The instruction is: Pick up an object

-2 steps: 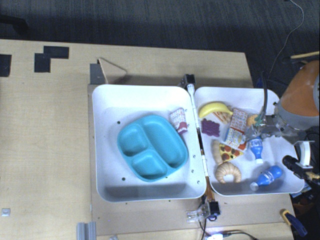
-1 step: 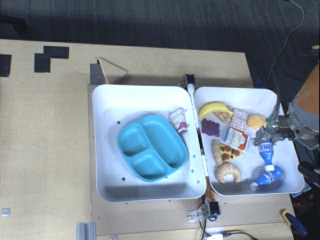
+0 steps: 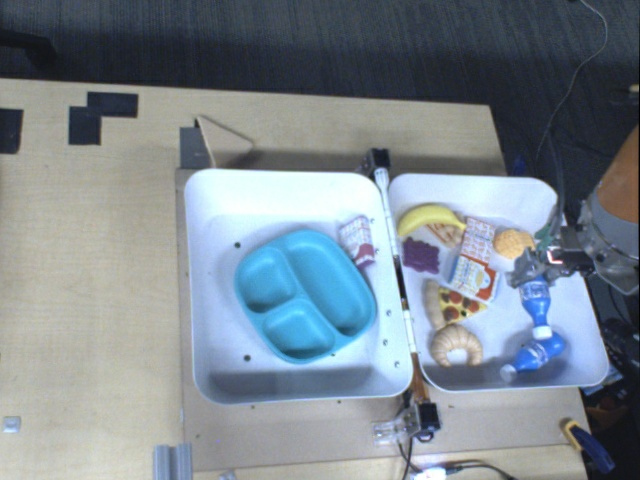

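The gripper hangs over the right bin, near its right wall, and its fingers are too small and cluttered in the camera view to tell whether they are spread or closed; nothing can be seen held between them. Directly under and just below the gripper lies a blue bottle, and another blue bottle with a white cap rests nearer the bin's front right corner. The step in hand looks like the approach to a grasp, with the upper bottle the likeliest target, though that is a judgement from position alone. The next move probably calls for a straight descent so the fingers straddle the narrow bottle without pushing it against the wall. Farther left in the same bin sit a round cookie, a printed card, a pizza slice, a croissant, purple grapes and a banana. The left bin holds a blue divided tray and a small packet.
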`<state>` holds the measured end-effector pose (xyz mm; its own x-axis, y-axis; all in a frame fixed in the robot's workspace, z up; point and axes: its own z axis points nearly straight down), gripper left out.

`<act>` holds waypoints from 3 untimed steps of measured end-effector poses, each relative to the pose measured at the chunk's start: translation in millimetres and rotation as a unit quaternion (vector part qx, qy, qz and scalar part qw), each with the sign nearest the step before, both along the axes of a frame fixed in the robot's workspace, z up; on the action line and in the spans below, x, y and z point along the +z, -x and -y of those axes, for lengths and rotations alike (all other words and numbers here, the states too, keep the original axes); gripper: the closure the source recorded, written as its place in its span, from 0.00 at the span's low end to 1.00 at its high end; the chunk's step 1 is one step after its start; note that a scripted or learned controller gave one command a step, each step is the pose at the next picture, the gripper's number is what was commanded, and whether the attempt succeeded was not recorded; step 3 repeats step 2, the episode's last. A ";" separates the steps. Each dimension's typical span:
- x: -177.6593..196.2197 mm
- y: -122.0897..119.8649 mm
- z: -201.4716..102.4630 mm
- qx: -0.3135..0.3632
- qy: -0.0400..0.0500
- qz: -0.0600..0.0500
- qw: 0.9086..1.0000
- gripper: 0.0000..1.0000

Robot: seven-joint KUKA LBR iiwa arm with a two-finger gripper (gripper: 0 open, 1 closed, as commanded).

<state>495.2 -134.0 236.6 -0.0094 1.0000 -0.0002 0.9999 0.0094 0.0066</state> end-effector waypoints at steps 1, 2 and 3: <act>10.7 -1.3 -0.6 0.002 0.000 0.001 1.000 1.00; 37.0 7.7 -59.7 -0.002 0.000 -0.002 1.000 1.00; 37.0 7.7 -59.7 -0.002 0.000 -0.002 1.000 1.00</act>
